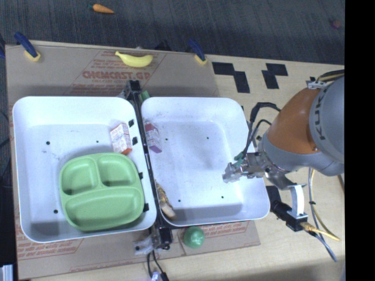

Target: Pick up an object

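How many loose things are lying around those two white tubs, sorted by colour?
Green: 2, the divided plate in the left bin and a ball on the bench below the right bin.
Yellow: 1, a banana above the bins.
Orange: 1, a carrot on the floor.
Red and white: 2, small cartons by the divider.
Tan: 1, unclear item.
Total: 7
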### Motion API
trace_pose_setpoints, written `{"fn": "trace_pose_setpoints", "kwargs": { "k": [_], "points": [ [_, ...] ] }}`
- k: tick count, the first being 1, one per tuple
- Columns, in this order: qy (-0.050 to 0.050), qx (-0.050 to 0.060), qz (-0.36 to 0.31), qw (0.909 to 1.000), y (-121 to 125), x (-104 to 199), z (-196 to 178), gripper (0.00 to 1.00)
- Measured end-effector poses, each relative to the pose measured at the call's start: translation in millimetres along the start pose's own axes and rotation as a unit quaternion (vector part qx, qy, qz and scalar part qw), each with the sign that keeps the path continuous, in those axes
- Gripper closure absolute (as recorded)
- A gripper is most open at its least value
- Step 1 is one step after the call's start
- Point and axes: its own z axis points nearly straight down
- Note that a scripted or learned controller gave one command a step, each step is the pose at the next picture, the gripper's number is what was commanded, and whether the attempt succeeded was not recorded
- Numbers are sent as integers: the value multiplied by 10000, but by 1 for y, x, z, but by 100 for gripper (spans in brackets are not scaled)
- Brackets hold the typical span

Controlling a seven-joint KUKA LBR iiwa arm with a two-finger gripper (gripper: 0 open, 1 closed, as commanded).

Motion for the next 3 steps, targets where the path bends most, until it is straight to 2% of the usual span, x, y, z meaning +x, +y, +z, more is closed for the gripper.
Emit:
{"fn": "trace_pose_setpoints", "kwargs": {
  "k": [1, 2, 3],
  "points": [
    [1, 3, 0, 10000, 0, 0, 0, 0],
    [-4, -3, 0, 10000, 110, -16, 1, 0],
    [9, 26, 2, 10000, 25, -15, 64, 0]
  ]
}}
